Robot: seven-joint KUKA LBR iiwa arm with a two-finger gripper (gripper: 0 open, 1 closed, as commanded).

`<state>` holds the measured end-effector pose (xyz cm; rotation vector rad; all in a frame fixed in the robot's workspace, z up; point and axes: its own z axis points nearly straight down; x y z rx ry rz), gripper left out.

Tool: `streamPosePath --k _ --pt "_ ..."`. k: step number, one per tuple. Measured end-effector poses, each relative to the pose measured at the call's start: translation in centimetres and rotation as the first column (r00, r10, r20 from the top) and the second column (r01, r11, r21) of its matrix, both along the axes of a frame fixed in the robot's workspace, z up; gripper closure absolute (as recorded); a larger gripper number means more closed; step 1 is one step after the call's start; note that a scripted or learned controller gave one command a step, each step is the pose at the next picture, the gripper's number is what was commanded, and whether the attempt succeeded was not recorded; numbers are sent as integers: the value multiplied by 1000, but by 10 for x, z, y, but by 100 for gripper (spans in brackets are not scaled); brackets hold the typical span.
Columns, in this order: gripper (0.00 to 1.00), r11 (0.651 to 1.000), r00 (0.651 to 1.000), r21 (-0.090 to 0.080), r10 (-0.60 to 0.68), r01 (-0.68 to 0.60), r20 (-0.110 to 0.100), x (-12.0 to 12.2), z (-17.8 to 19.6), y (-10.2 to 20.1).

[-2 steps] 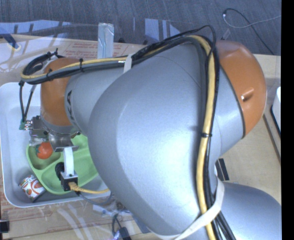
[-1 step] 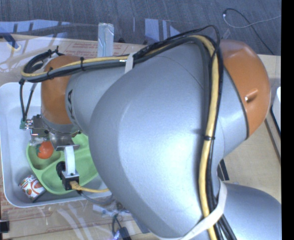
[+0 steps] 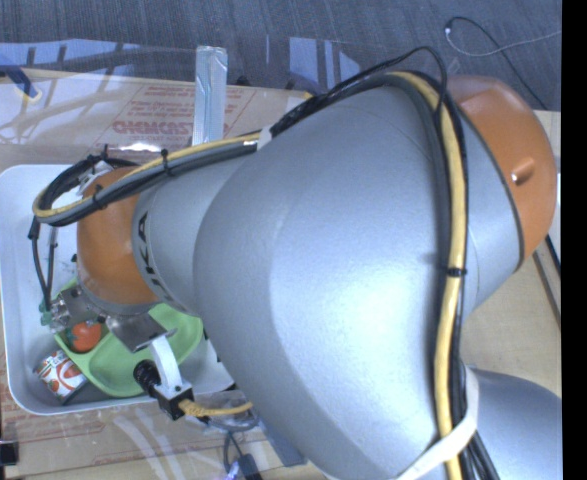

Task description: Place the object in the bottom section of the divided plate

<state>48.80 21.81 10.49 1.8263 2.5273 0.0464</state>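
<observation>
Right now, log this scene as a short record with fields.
arm: grey KUKA arm reaching in from the right, covering most of the view
wrist: orange band above the left bin
bin: white bin, left side
plate: green divided plate at the bin's near end
on plate: small orange-red object
beside plate: red-and-white can, lying at the bin's near-left corner
claw: hidden by the wrist

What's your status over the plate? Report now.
Arm low over left bin, fingers hidden. Small orange object on green divided plate; section unclear. Red-and-white can beside plate. Arm blocks most of bin.
</observation>
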Motion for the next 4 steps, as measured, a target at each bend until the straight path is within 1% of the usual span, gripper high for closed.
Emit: streamPosePath --k 1,2,3,4 --pt "100 1000 1000 0 4 -4 -2 0 9 0" --pt "100 982 981 -11 190 -190 -38 15 110 -21" --pt "0 982 981 -11 189 -190 -40 15 109 -21" --pt "0 997 996 -13 -76 76 -40 50 99 -10"
